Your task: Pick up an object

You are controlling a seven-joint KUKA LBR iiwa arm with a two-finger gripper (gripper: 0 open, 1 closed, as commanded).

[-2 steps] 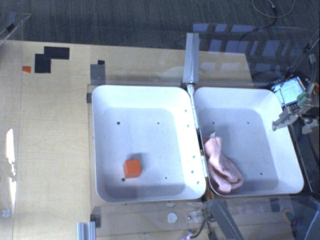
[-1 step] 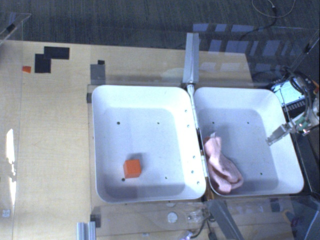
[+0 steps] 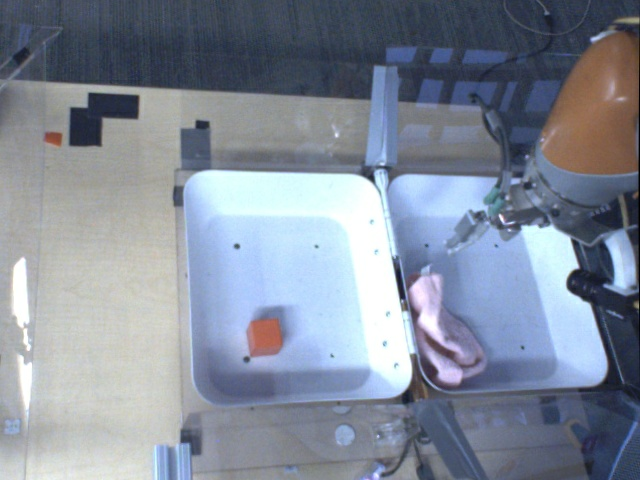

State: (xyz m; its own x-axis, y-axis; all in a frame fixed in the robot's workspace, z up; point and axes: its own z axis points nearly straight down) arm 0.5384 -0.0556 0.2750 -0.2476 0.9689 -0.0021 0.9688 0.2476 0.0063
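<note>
The tool (image 3: 470, 230) hung over the right white plastic bin (image 3: 540, 368); whether it was open or closed could not be told. The soft pink cloth bundle (image 3: 443, 330) lay below it, near, pressed against the bin's left wall. Risk noted: the wall could block a grasp, or limp fabric could slip. The small orange block (image 3: 265, 337) sat well apart in the left white bin (image 3: 300, 193)

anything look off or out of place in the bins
Only one thing: the pink cloth in the right bin lies crumpled against the wall beside the left bin, its upper end riding up toward the rim. The orange block sits flat on the left bin's floor. No spills or damage visible.
</note>
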